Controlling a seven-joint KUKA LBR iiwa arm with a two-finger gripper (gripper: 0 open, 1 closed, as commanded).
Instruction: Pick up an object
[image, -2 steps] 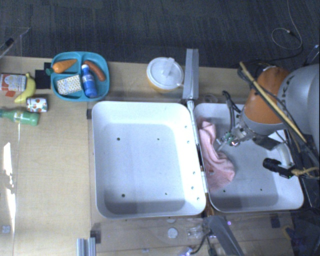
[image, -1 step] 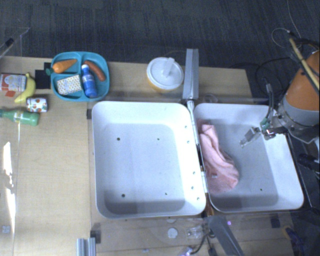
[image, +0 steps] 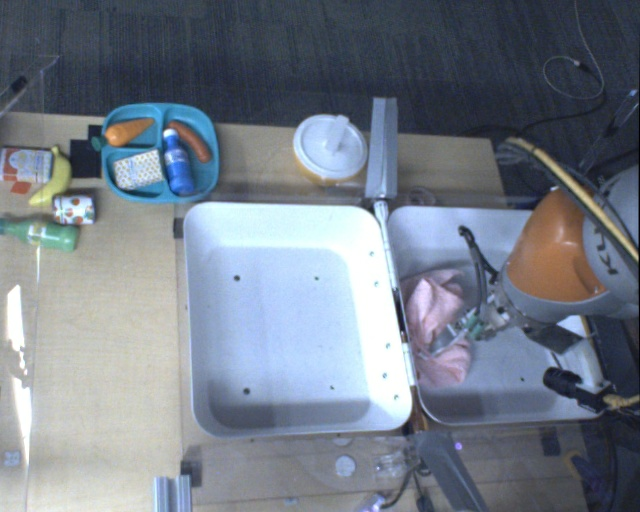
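Observation:
A crumpled pink cloth (image: 432, 320) lies in the right bin (image: 500, 395), against its left wall. The arm's orange band (image: 553, 252) and grey wrist hang over that bin. My gripper (image: 462, 328) reaches left and down onto the cloth's right side. Its tips sit in the folds of the cloth, so I cannot make out their spacing. The cloth rests on the bin floor.
The left bin (image: 290, 315) is beside it, across a raised divider (image: 395, 300). At the back left stand a blue divided tray (image: 160, 152) with toy food, a white lidded cup (image: 331, 147), a banana (image: 53, 177), a small can (image: 74, 209) and a green bottle (image: 40, 233).

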